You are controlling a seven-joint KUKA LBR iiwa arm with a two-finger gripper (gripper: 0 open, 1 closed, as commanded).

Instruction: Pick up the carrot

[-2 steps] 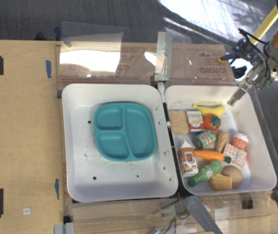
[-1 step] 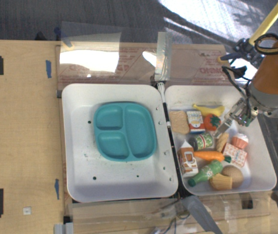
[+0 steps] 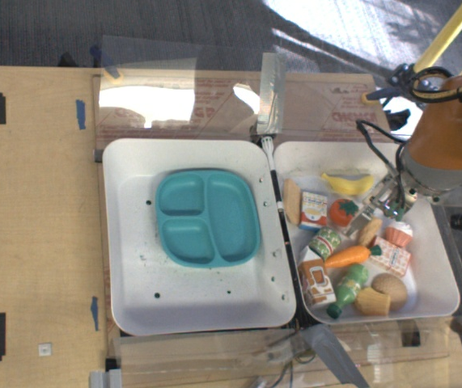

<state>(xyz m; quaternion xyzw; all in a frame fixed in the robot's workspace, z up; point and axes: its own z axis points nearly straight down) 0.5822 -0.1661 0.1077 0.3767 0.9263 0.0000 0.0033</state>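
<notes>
The carrot point(image 3: 348, 256) is an orange toy with a green tip, lying roughly level in the middle of the right bin point(image 3: 445, 285), amid other toy food. My gripper point(image 3: 383, 206) hangs over that bin, up and to the right of the carrot, close above a tan piece point(image 3: 370, 231) and beside a red tomato point(image 3: 342, 211). It stands clearly apart from the carrot. The grey wrist with its orange band point(image 3: 449, 136) rises behind it at the right.
Around the carrot lie a green can point(image 3: 325, 241), a juice box point(image 3: 317, 282), a green vegetable point(image 3: 349, 285), a bread roll point(image 3: 388, 285), a pink carton point(image 3: 392, 257) and a banana point(image 3: 348, 183). A teal divided plate point(image 3: 209, 217) sits in the left bin point(image 3: 125, 241).
</notes>
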